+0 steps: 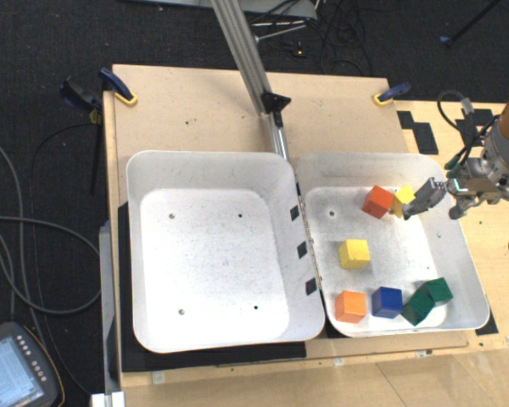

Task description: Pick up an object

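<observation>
Two white bins (212, 164); two orange blocks (377, 202), two yellow (354, 253), two green (438, 291), one blue (388, 302).

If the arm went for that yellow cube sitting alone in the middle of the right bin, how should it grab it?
Probably straight down from above, closing on two opposite flat sides of the yellow cube. It rests flat on the right bin floor with open space all round, apart from the orange cube and blue cube nearer the camera, so the fingers would have room either side.
</observation>
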